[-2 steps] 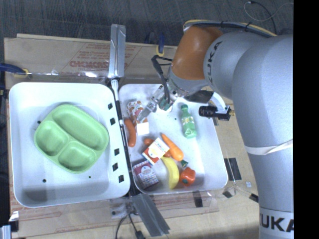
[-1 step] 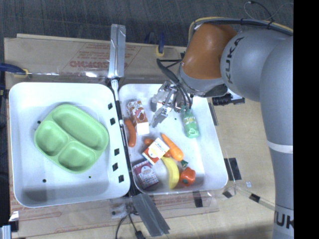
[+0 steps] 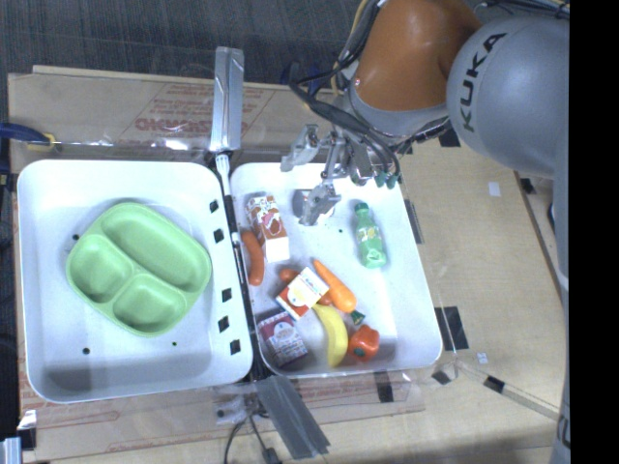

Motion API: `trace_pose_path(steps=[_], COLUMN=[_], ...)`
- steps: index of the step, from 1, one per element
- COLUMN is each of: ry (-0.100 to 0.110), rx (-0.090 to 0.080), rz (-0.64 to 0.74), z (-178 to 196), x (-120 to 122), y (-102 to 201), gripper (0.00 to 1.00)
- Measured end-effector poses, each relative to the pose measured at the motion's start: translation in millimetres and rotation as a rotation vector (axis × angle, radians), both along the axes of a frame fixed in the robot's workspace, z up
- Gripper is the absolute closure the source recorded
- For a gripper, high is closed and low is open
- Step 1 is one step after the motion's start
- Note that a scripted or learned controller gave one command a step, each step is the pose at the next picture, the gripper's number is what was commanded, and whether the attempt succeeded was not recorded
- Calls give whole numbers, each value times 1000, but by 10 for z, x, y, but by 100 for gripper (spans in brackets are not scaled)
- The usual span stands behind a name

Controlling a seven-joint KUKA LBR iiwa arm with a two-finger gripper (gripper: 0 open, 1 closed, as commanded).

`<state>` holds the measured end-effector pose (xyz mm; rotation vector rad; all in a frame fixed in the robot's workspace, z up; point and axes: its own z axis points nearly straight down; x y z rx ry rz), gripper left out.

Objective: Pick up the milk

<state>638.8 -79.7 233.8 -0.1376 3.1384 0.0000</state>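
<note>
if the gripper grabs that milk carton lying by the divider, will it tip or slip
The milk carton already lies flat, so tipping seems unlikely. Its flat sides should grip well, though they look glossy. The sausage lies right beside it and may get nudged.

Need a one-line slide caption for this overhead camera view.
KUKA arm's gripper hovers over the right bin, beside the milk carton and green bottle; green tray in left bin.
</note>
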Motion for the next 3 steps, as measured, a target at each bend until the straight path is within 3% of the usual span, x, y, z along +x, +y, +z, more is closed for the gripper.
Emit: trace_pose_path(steps=[1, 2, 3], ry=[4, -1, 4], rx=[2, 1, 5], rz=[523, 1054, 1244], z=[-439, 623, -450], x=[181, 188, -257], y=[469, 581, 928], gripper=[0, 0, 0])
